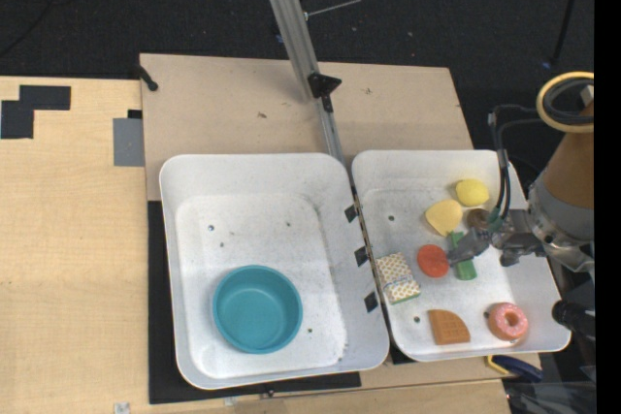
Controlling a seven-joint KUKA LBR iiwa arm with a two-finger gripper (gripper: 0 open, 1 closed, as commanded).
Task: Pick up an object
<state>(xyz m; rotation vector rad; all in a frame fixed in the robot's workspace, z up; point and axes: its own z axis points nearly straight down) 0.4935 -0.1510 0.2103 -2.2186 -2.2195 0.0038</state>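
Gripper (468, 247) hovers low, reaching in; red disc (433, 261) just beside it, green block (466, 269) underneath. Finger spread: cannot tell. Next, descend and close.

From my remote seat I see the bench (291, 111), a light wooden board, carrying two shallow white bins side by side on a black mat (155, 305). The left bin (184, 208) and the right bin (408, 170) touch along their inner edges, joined by small black clips (361, 255). A slanted metal rail (291, 15) rises from the board's back area.
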